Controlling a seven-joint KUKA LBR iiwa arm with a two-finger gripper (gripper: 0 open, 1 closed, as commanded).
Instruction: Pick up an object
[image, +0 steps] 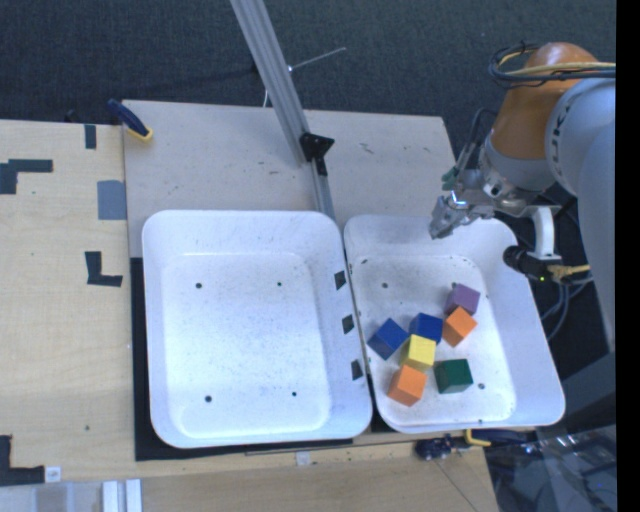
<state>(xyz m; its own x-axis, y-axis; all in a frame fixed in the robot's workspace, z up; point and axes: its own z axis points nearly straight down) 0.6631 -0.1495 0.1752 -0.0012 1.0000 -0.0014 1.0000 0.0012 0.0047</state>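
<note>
The pincer (443, 225) is seen above the far rim of the right bin (520, 400), with nothing between its fingers; whether they are spread or closed cannot be told. The blocks (425, 350) are clustered in the near half of that bin, several touching. They are judged light, rigid and smooth-faced. The green block (453, 375), freest at the cluster's edge, would best be gripped across two flat opposite faces.

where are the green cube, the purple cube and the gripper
green cube (453, 375): camera view, top face
purple cube (464, 297): camera view, top face
gripper (445, 222): camera view, fingertip end, over the right bin's far rim
</note>
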